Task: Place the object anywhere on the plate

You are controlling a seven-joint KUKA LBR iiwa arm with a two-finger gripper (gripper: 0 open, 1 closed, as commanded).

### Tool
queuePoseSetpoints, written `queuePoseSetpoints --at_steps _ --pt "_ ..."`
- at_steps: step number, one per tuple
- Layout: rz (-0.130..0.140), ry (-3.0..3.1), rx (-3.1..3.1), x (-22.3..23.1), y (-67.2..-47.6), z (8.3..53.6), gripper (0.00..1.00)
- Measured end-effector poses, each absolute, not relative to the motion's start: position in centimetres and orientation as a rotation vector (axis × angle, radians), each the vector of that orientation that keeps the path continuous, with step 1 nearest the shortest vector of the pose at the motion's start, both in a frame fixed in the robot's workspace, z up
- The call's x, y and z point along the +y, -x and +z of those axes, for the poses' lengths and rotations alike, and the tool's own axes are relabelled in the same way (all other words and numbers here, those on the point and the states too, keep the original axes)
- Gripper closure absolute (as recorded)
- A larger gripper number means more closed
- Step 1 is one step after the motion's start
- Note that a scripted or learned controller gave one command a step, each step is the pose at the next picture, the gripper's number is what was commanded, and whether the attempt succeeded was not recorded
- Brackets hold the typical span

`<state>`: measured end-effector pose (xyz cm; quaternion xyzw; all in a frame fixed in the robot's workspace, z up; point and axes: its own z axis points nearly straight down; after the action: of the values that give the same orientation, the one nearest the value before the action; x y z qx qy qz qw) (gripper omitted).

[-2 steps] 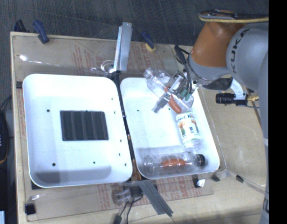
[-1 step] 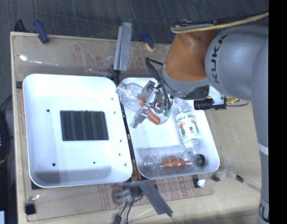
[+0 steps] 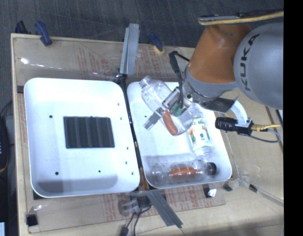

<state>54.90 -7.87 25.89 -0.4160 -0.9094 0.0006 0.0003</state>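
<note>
Two clear bottles lie in the right bin (image 3: 225, 156): one (image 3: 182, 170) along its near wall, another (image 3: 200, 137) with a printed label by its right side. A third clear bottle (image 3: 152, 93) lies near the far left corner. Blue clamps (image 3: 42, 32) grip the surface's (image 3: 68, 50) far edge.

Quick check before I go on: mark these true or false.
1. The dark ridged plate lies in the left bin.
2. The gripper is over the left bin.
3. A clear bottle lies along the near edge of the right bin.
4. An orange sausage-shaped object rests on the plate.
1. True: the plate lies in the left bin.
2. False: the gripper is over the right bin.
3. True: the clear bottle lies there.
4. False: the orange object is at the gripper, over the right bin.
</note>
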Motion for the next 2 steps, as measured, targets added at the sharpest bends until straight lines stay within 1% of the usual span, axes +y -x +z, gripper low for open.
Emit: queuePoseSetpoints --at_steps 1,2 --pt "0.003 1.547 -2.734 -4.6 -55.1 31.3 1.0" --pt "0.006 1.484 -2.764 -2.3 -58.2 25.2 1.0"
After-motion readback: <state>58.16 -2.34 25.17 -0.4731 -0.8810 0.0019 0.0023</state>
